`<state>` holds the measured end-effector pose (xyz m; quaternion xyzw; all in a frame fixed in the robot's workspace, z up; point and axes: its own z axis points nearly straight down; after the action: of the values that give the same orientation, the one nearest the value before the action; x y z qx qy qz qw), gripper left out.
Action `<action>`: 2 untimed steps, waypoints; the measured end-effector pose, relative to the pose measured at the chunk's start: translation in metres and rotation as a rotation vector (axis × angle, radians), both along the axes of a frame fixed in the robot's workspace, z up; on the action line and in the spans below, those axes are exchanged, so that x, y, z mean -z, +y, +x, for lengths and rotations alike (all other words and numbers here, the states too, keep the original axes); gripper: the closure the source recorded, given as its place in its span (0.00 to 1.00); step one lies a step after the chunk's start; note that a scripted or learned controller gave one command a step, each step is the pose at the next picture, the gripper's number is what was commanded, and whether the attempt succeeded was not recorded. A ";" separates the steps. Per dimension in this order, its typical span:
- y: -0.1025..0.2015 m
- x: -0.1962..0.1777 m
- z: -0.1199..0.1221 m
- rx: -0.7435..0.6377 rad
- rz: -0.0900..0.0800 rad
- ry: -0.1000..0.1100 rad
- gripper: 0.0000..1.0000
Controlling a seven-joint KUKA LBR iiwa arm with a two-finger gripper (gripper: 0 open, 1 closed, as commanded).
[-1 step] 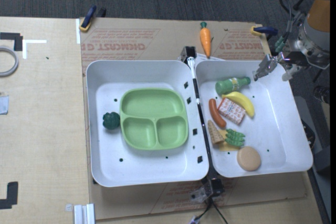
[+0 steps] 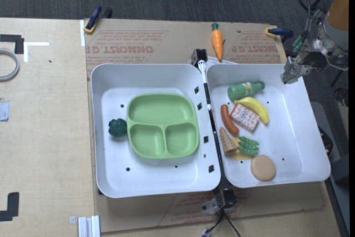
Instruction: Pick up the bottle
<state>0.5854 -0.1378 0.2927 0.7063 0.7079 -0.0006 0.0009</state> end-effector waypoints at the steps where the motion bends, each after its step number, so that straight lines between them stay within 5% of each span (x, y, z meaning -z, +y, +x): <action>1: -0.059 0.007 -0.049 -0.025 0.001 0.000 1.00; 2: 0.017 0.024 -0.093 -0.131 0.001 0.001 1.00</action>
<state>0.4927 -0.1210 0.2684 0.6583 0.7527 -0.0005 -0.0001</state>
